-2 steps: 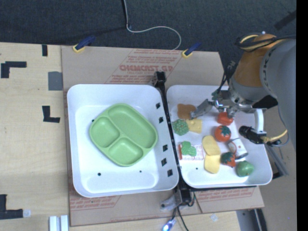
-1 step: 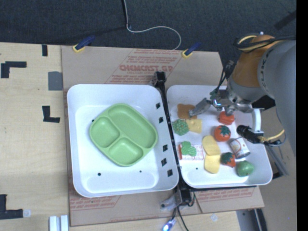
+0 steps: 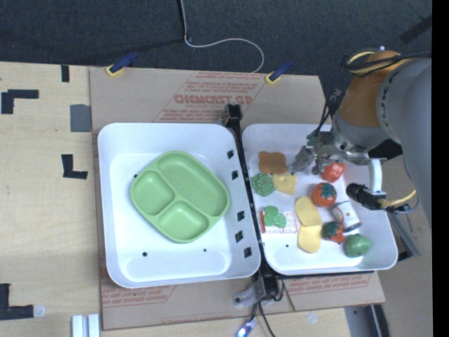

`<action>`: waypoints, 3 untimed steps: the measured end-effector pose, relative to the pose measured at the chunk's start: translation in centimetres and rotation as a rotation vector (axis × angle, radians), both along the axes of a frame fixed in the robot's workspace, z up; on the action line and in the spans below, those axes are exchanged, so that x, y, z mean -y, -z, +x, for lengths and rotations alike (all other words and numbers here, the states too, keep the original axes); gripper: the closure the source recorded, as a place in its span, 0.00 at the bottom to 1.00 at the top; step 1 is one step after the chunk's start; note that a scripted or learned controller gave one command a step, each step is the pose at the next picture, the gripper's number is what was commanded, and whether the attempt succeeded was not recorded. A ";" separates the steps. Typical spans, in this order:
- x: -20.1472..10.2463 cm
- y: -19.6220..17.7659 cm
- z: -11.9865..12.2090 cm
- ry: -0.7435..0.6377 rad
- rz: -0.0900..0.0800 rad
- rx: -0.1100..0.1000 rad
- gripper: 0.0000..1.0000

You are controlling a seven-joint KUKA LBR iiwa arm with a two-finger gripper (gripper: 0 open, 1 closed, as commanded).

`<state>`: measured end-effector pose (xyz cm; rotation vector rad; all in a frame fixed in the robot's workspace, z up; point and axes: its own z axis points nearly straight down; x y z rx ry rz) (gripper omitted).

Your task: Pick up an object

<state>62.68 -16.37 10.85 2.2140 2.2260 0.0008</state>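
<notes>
**Pincer low over the right bin, reach step under way**

At centre left of the frame, the left bin (image 3: 112, 142) held a green divided plate (image 3: 179, 196) and nothing that looked like a target. Right of the divider, the right bin (image 3: 382, 262) carried the loose toy food: a brown bread-like piece (image 3: 273, 163) at its upper left, a green leafy piece (image 3: 263, 184) and a pale yellow block (image 3: 285, 183) just below it, two yellow pieces (image 3: 307, 212) near the middle, and a tomato-like piece (image 3: 324, 194) beside them.

Further right, the pincer (image 3: 317, 157) hung low over the upper middle of that bin, with the grey arm (image 3: 393, 111) above it at the frame's right edge. Whether its fingers were parted or closed could not be told; no object could be seen between them.

A small red piece (image 3: 334, 171) lay just right of and below the pincer, seemingly the nearest candidate, with the tomato-like piece a little lower. The step looked like the approach before a grasp. The next move would probably call for settling over one piece, clear of its close neighbours, then closing.
</notes>
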 end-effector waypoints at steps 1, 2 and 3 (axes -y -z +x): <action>-0.9 -5.6 0.1 0.003 0.002 -0.002 1.00; -0.9 -9.8 -0.6 0.004 0.002 -0.004 1.00; -0.9 -11.4 -0.5 0.004 0.002 -0.005 1.00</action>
